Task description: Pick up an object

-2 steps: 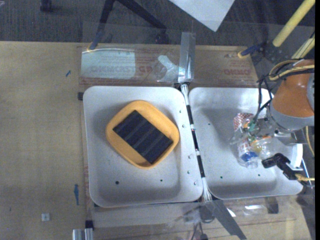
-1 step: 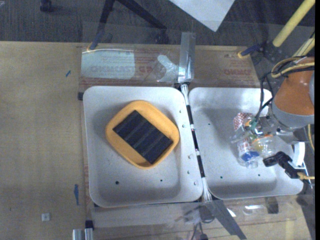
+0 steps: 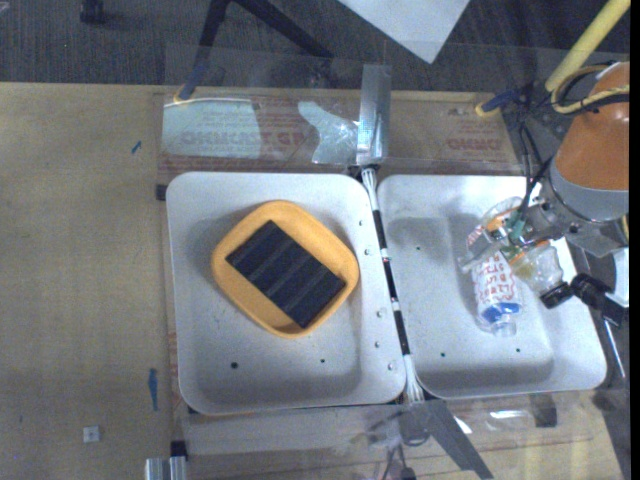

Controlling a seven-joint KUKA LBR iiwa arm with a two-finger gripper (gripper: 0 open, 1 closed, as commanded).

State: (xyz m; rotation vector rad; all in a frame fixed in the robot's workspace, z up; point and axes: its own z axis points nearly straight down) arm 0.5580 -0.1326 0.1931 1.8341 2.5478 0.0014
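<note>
A clear plastic bottle [image 3: 497, 280] with a red-and-white label and a blue cap lies in the right bin [image 3: 440, 358], cap toward the front. My gripper [image 3: 530, 236] hangs low over the bottle's far end, at the bin's right side, under the orange band of the arm [image 3: 595, 148]. Whether it touches the bottle I cannot make out. A yellow rounded block with a black ribbed top [image 3: 286, 268] rests tilted in the middle of the left bin [image 3: 200, 358].
A ridge [image 3: 388, 278] divides the two bins. Cables [image 3: 530, 108] and a yellow rod [image 3: 600, 23] run behind the right bin. A taped plastic sheet [image 3: 260, 133] lies on the bench behind the left bin.
</note>
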